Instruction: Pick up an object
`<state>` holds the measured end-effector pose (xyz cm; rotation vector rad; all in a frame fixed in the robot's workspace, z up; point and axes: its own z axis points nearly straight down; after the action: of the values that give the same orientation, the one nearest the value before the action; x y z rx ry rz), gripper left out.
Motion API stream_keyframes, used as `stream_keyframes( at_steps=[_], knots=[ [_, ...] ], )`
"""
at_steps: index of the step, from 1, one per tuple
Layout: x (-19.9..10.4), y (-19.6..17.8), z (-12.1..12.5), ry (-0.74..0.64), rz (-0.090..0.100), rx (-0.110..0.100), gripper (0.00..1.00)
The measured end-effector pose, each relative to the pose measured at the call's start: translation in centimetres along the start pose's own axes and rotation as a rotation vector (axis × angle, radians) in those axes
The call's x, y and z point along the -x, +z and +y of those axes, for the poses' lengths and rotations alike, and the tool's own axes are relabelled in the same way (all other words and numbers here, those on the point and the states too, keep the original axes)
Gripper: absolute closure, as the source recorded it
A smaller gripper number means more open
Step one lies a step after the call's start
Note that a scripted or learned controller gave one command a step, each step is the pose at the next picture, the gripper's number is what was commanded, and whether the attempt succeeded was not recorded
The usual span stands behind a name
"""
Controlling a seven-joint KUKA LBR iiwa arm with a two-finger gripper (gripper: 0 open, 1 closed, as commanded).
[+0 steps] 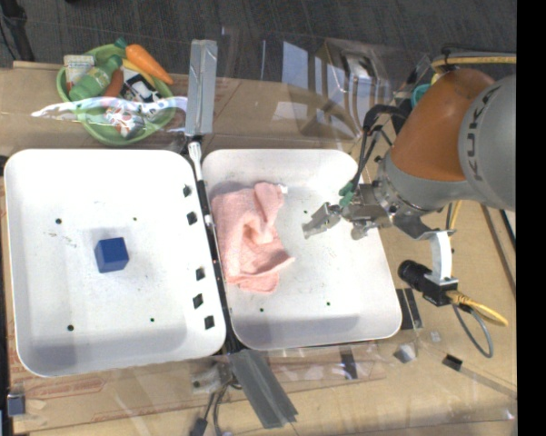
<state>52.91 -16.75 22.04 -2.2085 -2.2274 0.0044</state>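
Pink cloth (pixel 250 235): lies crumpled in the right bin (pixel 363 321), against that bin's left wall, touching nothing else.
Blue cube (pixel 112 253): sits alone on the floor of the left bin (pixel 36 334), left of the middle, well apart from the cloth.
Claw (pixel 316 224): hangs over the bare floor of the right bin, just right of the pink cloth and apart from it; nothing between its fingers; whether they are spread or pressed together cannot be told.
Arm (pixel 441 139): grey with an orange band, reaching in from the right over the right bin's far corner.
Green bowl (pixel 118 94): stands on the bench (pixel 27 89) behind the left bin, heaped with toy food, an orange carrot (pixel 145 60) on top.
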Motion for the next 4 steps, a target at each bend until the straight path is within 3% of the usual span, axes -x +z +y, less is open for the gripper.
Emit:
stream_keyframes(
  at_steps=[1,2,3,4],
  knots=[
    [-3.3,9.4,3.8,0.095,0.000,-0.002,0.00],
    [-5.1,12.8,2.2,-0.039,0.000,0.003,0.00],
    [-5.1,11.8,2.3,-0.041,0.000,0.002,1.00],
    [-5.1,11.8,2.3,-0.041,-0.001,0.002,0.00]
  ],
)
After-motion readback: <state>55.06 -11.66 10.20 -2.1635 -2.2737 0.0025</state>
